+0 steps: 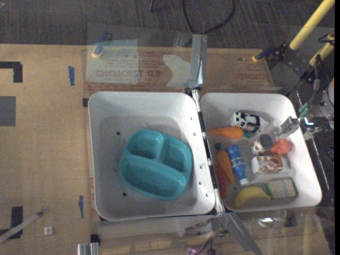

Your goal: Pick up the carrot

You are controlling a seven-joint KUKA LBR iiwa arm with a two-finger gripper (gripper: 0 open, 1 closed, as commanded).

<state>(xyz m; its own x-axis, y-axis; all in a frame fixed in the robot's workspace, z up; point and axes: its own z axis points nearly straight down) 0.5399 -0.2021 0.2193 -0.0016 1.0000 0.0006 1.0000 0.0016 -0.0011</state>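
The gripper (289,125) is a small, angular piece of pale grey metal, seen at the far right rim of the right bin (249,95). Just beyond that rim, dark thin cables (314,84) run past a small green-blue fitting (304,110). A pale grey rounded housing (335,95) sits further out; its details are too blurred to tell.

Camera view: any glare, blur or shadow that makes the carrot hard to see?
Camera view: overall soft, so small items lack detail; the carrot stays readable, orange against the right bin; mild glare on a clear sheet behind the bins; soft shadow under the teal tray.
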